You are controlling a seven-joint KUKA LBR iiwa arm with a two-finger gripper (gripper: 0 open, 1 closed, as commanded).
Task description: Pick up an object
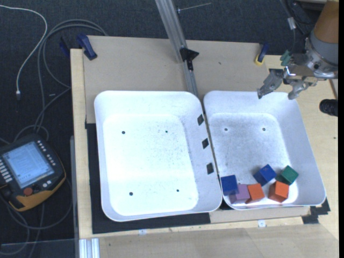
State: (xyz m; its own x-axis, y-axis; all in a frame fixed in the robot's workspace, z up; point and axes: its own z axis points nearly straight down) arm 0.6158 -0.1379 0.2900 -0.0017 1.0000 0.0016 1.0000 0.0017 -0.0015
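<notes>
- At the far left, off the table [236, 71], a handheld control pendant [29, 171] with a lit screen lies on the dark floor, and grey and white cables [37, 42] loop above it.
- A blue clamp [86, 46] grips the table's far left corner.
- The left bin [107, 104] sits on the table with its speckled white floor bare.
- A slanted aluminium rail [169, 20] runs down from the top edge to the gap between the two bins, ending at a black bracket [188, 54].
- Three small black clips [204, 143] sit along the seam where the bins meet.
- The right bin [303, 138] holds all the blocks, bunched in its near corner.
- There, from left to right: a blue cube [229, 184] against the bin's left wall, a purple block [240, 193] touching it, an orange block [255, 192], a second blue cube [265, 174] just behind, a red-orange cube [278, 191], and a green cube [288, 174] nearest the right wall.
- The blocks sit tightly packed, several touching, close to the bin's near wall.
- A yellow and blue clamp [262, 54] sits on the table's far edge.
- The end effector [279, 93] hangs over the far rim of the right bin, fingers spread apart with nothing between them, well apart from the blocks.
</notes>
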